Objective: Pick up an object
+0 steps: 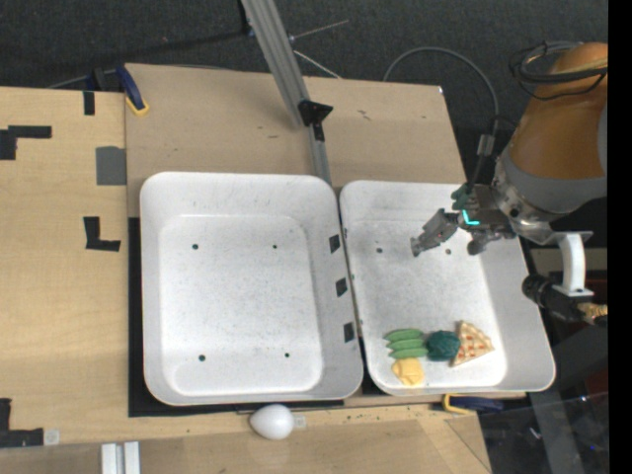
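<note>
The grey robot arm with the orange band [558,117] comes in from the right side of the frame. Its two-finger gripper [449,235] hangs over the upper part of the right white bin [395,200]. The two fingers look spread apart, and nothing is between them. The hand touches none of the toys. Down in the lower part of that bin sits a small pile: a green pea pod toy [404,341], a dark green round toy [443,344], a yellow toy [408,369] and a pizza slice toy [473,343]. They lie close together, well apart from the hand. The left white bin [158,205] sits beside it. A white egg-shaped thing [272,422] lies on the bench below that bin.
</note>
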